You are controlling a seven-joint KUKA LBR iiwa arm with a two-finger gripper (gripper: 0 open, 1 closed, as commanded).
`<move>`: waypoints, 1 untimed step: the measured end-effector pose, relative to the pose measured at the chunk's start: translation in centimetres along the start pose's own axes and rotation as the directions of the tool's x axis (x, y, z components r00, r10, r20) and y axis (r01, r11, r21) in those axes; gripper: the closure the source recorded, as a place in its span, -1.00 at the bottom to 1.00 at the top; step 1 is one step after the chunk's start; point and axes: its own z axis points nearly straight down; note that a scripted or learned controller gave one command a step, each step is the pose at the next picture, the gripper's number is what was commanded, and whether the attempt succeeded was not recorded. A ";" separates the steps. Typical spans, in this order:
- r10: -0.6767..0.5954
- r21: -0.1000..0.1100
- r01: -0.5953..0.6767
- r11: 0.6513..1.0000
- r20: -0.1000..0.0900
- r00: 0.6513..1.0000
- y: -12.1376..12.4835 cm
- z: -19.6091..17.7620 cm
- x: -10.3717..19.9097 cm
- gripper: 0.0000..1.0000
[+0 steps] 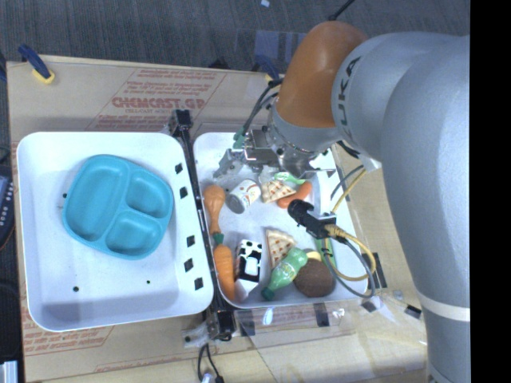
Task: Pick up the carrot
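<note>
Carrot [225, 271] by right bin's [209, 152] front-left wall: probably light, stiff, slick; grasp mid-body. You can't tell the gripper [249, 159] state.

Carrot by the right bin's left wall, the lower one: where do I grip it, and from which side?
Grip the lower carrot across its thick orange middle, coming straight down from above. It lies lengthwise along the right bin's left wall, so the hand should probably close along that wall's line; the black-and-white carton crowds its right side, leaving little room for a finger there.
</note>
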 end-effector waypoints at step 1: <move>0.012 0.005 -0.012 1.000 0.003 1.000 3.4 3.4 -2.9 -1.00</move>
